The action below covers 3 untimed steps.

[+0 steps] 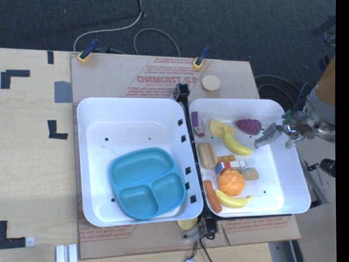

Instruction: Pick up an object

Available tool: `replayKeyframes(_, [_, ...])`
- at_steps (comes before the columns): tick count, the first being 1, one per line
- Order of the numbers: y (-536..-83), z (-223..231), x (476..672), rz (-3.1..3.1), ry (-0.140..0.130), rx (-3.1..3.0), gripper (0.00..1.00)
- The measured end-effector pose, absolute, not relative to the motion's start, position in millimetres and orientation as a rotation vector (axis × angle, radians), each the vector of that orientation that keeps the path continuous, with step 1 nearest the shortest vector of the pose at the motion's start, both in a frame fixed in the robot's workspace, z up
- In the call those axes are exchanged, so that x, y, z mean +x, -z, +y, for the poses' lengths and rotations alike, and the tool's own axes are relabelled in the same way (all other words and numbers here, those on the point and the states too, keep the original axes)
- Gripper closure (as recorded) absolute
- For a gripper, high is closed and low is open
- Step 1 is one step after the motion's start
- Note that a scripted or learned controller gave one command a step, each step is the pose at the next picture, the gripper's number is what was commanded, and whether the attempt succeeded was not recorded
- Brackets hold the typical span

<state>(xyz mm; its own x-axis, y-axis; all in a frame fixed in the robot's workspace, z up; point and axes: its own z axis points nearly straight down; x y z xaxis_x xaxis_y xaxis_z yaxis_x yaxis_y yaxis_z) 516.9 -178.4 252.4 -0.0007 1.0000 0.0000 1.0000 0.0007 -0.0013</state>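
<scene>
Our pincer point(265, 136) hangs over the right white bin point(283, 198), spread or pressed together we cannot tell. The purple grape bunch point(248, 126) and yellow banana point(236, 145) lie just beside it; crowded toys could deflect a grasp.

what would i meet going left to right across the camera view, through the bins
blue plastic divided tray in the left white bin → tan bread roll → round orange fruit → purple grape bunch → grey two-finger gripper
</scene>
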Motion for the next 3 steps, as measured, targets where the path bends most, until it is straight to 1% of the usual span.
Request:
replayKeyframes(1, [-142,-110,480.4,-2.216,-0.008,-2.207,0.0])
replayKeyframes(2, [-85,-112,484.7,-2.222,0.002,-2.226,0.0])
replayKeyframes(3, [-87,-149,558.8,-2.226,0.002,-2.221,0.0])
